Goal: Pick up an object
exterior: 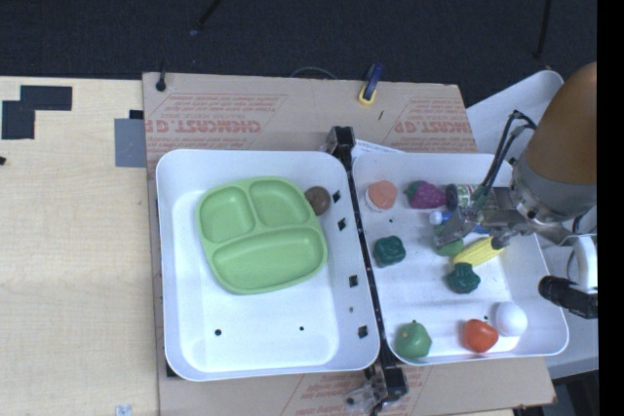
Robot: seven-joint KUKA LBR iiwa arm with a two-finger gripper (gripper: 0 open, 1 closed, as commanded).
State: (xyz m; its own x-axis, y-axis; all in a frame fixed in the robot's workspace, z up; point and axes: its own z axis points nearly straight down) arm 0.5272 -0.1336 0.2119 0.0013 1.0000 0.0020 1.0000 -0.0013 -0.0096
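Note:
The right bin [429, 312] holds several small items: a pink-orange round piece [382, 195], purple grapes [426, 195], a dark green piece [389, 251], another dark green piece [463, 280], a yellow corn-like piece [478, 251], a green apple [413, 340], a red tomato [479, 335] and a white ball [508, 318]. My gripper [450, 227] hangs low over the upper right of this bin, just left of the yellow piece and below the grapes. Nothing shows between its fingers.
The left bin [185, 326] bears a green divided plate [261, 233] and a small brown ball [318, 200] at its upper right. A black divider [359, 248] runs between the bins. The arm's grey body [565, 161] looms over the right bin's right rim.

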